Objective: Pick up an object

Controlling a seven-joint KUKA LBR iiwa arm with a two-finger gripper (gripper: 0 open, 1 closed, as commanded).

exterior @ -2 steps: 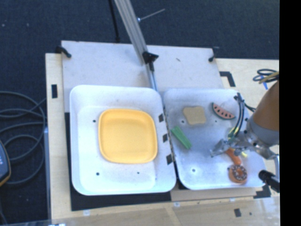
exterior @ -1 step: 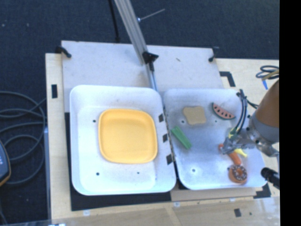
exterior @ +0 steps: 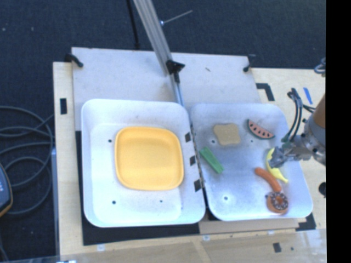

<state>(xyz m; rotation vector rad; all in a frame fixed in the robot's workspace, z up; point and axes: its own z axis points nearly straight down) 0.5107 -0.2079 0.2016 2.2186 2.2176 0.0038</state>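
Gripper is hovering at the right bin's right edge, directly over the yellow banana; we cannot tell its state. We are judging the orange sausage touching the banana, and the bin wall nearby, as risks: a descent could nudge both or clip the rim.

Single fixed camera above bench, angled down (both bins framed)
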